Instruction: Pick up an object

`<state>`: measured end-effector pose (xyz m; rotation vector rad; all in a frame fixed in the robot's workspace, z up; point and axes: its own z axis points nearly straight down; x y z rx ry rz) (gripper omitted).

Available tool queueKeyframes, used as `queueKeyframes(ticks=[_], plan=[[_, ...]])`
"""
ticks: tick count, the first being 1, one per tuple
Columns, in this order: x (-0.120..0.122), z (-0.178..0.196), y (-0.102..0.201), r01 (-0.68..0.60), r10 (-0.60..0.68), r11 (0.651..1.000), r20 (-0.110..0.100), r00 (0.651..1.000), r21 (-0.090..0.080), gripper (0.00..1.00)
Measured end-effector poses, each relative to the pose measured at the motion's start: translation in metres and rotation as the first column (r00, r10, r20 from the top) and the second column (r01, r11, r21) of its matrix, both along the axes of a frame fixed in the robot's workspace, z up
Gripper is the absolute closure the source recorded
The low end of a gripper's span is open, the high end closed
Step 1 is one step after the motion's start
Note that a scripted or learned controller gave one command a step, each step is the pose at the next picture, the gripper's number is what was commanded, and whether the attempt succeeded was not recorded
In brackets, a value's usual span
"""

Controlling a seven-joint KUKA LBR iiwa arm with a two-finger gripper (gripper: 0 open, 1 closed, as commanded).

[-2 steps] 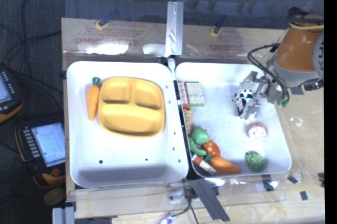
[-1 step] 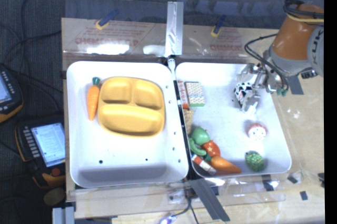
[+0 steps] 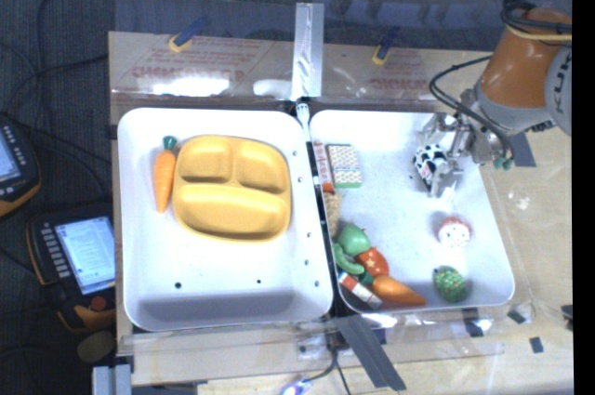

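Note:
My gripper (image 3: 446,159) hangs over the upper right part of the right bin (image 3: 400,128), with the orange-banded arm (image 3: 521,68) reaching in from the right. A small black-and-white toy (image 3: 427,164) sits right against the gripper's left side. Whether the toy is gripped or only touched cannot be made out. Lower in the same bin lie a red-and-white ball (image 3: 453,232) and a green ball (image 3: 450,283). Also there are an orange carrot-like piece (image 3: 397,292), a green and red toy vegetable cluster (image 3: 357,252) and a small patterned box (image 3: 344,165).
The left bin (image 3: 139,272) holds a yellow divided plate (image 3: 232,187) and a toy carrot (image 3: 165,176) beside it. The divider between the bins (image 3: 316,226) runs down the middle. A handheld screen device (image 3: 79,254) lies off the bench at the left.

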<state>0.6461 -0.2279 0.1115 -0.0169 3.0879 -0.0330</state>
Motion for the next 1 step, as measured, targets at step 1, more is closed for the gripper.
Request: queueKeyframes(ticks=[1], plan=[[-0.0129, -0.0227, 0.0079, -0.192, 0.192, 0.981, -0.042, 0.98, 0.018, 0.0]])
